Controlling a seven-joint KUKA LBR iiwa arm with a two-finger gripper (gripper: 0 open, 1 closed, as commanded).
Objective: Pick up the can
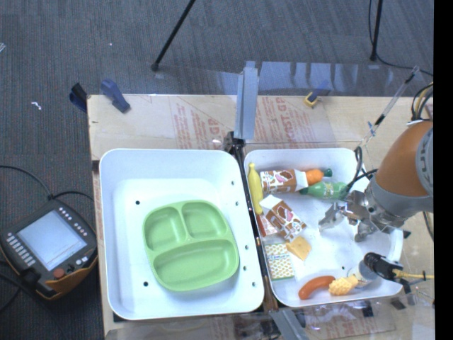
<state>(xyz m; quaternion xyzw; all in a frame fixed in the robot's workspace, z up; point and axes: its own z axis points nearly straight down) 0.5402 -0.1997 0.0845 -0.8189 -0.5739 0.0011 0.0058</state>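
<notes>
I reach in from the right with my grey arm and its orange band (405, 160) over the right-hand shallow white plastic bin (333, 151), one of two standing side by side on the pale wooden worktop (163, 122). My fingers (348, 219) hang low over the right half of that bin, spread apart with bare white floor between them and nothing clamped. The cylindrical can with a brown and white label (278, 180) lies on its side near the bin's back left corner, well apart from my fingers. Touching its right end is an orange toy carrot with a green tip (313, 176), and just in front of the carrot lies a green plastic bottle (325, 189), whose right end comes near my fingers. A yellow banana (253, 184) runs along the bin's left wall beside the can. In front of the can sits a small brown and white carton (284, 219), tilted, with a yellow cheese wedge (299, 248) just beside its front corner and a flat green and yellow patterned box (279, 263) next to that. Near the front wall lie a red-orange sausage (315, 287) and a yellow corn cob (344, 285), end to end. The left-hand white bin (113, 190) holds a light green divided plastic plate (191, 245).
</notes>
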